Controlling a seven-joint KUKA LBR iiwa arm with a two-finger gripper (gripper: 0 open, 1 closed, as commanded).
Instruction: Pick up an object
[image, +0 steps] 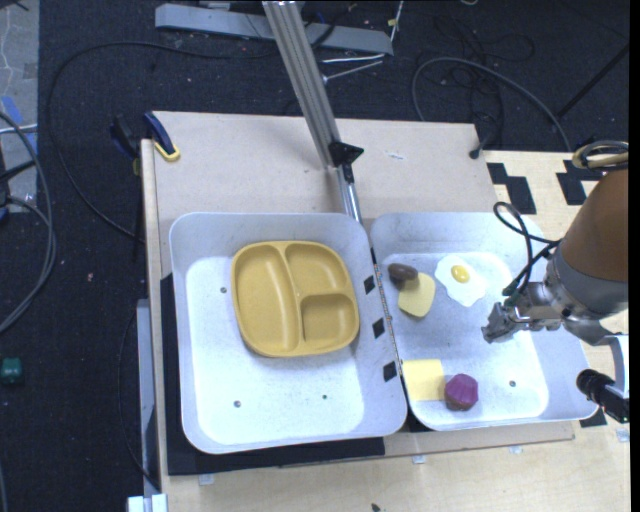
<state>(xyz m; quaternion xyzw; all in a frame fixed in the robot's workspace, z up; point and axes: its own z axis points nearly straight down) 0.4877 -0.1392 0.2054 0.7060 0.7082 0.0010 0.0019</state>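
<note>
In the right-hand bin I see five small objects scattered on the white floor. A fried egg toy, white with a yellow yolk, lies toward the far side. Just beside it on the left is a pale yellow rounded piece, and touching that piece's upper left edge is a small brown lump. Nearer to me, a square yellow block sits just beside a purple rounded object. My gripper comes in from the right on the grey arm and hangs over bare bin floor, to the right of the egg and above the purple object in the frame, apart from all of them. It looks dark and small from this angle, and I cannot tell how its jaws stand; I see nothing between them. In the left-hand bin a yellow divided plate with three compartments rests near the middle. A metal pole slants across the wooden bench behind the bins.
</note>
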